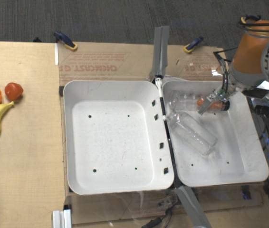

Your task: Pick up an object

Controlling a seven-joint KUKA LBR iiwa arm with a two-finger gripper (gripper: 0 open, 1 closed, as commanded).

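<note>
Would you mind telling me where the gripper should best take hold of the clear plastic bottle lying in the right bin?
Probably across the middle of the clear bottle, from straight above. It lies on its side, slanting across the right bin, so its round body is the widest open part; the fingers should straddle it crosswise.

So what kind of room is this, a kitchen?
More likely a robot lab. A robot arm reaches over two white bins on a wooden bench, with clamps holding cardboard down. The fruit looks like practice props.
</note>
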